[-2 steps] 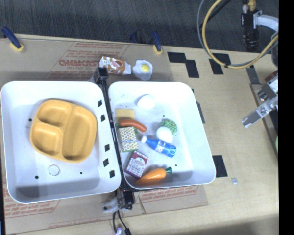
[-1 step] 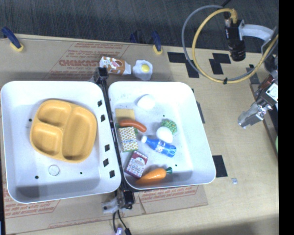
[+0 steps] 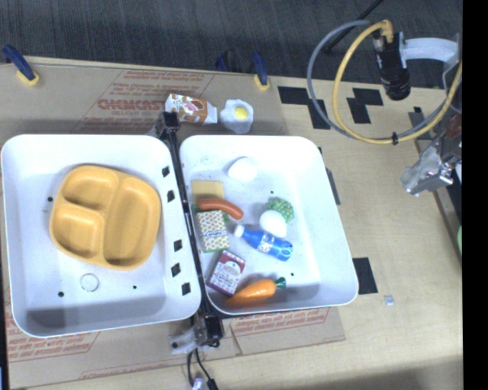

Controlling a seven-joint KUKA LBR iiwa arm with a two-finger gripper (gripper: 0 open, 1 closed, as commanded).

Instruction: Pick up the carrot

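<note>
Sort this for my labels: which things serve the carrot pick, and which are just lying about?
Job:
orange carrot with green top
right white bin

Lying about:
yellow sectioned plastic tray
blue and white bottle
white egg
red sausage

A single fixed camera looks down from above the bench at a slant, far enough back to take in both white bins whole: the left bin and the right bin, with dark floor beyond the bench's far edge.
</note>
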